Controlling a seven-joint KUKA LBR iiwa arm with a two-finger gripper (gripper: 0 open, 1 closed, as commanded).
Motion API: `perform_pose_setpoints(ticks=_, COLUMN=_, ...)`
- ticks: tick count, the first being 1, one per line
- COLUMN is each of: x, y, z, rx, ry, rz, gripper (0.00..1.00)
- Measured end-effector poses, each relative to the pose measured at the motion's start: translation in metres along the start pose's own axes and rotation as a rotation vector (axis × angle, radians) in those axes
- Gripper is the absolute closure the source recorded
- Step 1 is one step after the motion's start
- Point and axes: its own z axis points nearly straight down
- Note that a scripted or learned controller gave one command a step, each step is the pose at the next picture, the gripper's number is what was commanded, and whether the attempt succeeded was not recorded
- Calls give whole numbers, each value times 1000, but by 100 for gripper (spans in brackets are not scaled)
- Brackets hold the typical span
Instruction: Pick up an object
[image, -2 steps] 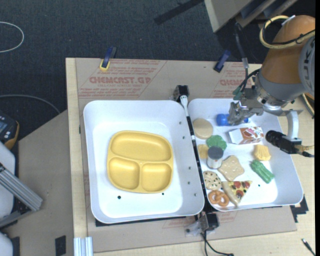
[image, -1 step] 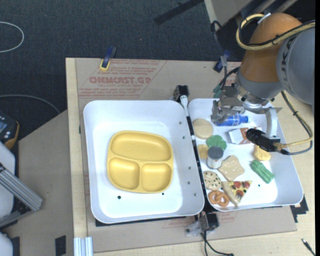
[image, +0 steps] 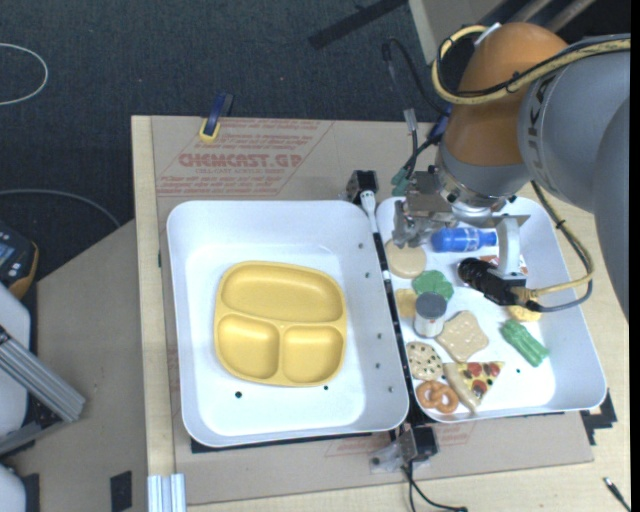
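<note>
I see the arm (image: 520, 90) reaching in over the right bin (image: 575, 375), its gripper (image: 412, 228) low at the bin's upper left corner, just above a tan round cookie (image: 407, 262). I cannot tell how the gripper stands. A blue bottle (image: 462, 240) lies just beside it. Below sit a green disc (image: 433, 284), a grey can (image: 430, 310), a cracker (image: 462, 335), a chip cookie (image: 424, 358), a pretzel (image: 437, 397), a pizza slice (image: 478, 376) and a green pickle (image: 525, 343). The left bin (image: 190, 330) holds a yellow tray (image: 280, 322). Both bins rest on the surface (image: 250, 155)
</note>
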Motion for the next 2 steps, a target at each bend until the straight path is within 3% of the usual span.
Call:
perform_pose_setpoints(ticks=1, x=10, y=10, z=3, rx=-2, ry=-1, rz=2, gripper=100)
perform_pose_setpoints(ticks=2, x=4, y=2, z=-15, rx=-3, ry=-1, rz=3, gripper=100)
